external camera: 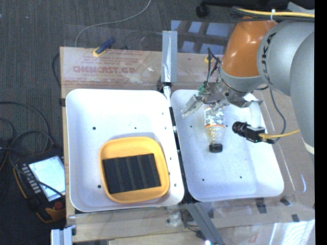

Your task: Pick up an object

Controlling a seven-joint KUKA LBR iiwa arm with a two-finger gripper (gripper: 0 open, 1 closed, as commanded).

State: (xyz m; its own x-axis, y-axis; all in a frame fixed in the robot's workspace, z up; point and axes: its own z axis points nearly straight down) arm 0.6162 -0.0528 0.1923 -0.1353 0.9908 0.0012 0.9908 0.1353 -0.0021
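A small clear bottle (215, 131) with amber liquid and a black cap lies in the right white bin (240, 180), cap pointing toward the front. My gripper (213, 105) hangs directly over the bottle's far end, low in the bin's back half, and the wrist hides where the two meet. A yellow tray-like object with a black ribbed insert (134, 170) rests in the left white bin (97, 116), toward its front.
A black fitting on a yellow cable (247, 130) hangs off the arm just right of the bottle. A grey metal post (168, 55) stands behind the divide between the bins. The arm's orange band (245, 45) looms over the right bin's back corner.
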